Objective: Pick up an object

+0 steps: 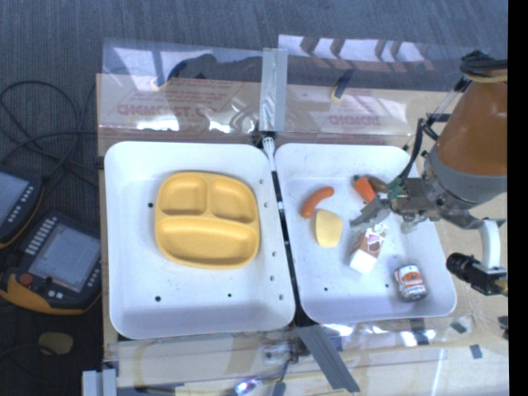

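Observation:
The right bin [429, 304] holds several small items. An orange sausage [317, 201] lies near its left wall, with a pale yellow piece [328, 228] just below it. A short orange piece [364, 189] sits further right. A white and brown packet [369, 249] lies near the middle, and a small can [410, 281] rests at the lower right. My gripper [370, 204] hangs low over the bin's middle, between the short orange piece and the packet. Its fingers are spread open and nothing sits between them.
The left bin [132, 304] holds a yellow divided plate [206, 219]. A raised ridge [280, 221] separates the two bins. The arm's orange and grey body [474, 139] looms over the right bin's right rim. Clear plastic sheeting [247, 97] lies behind both bins.

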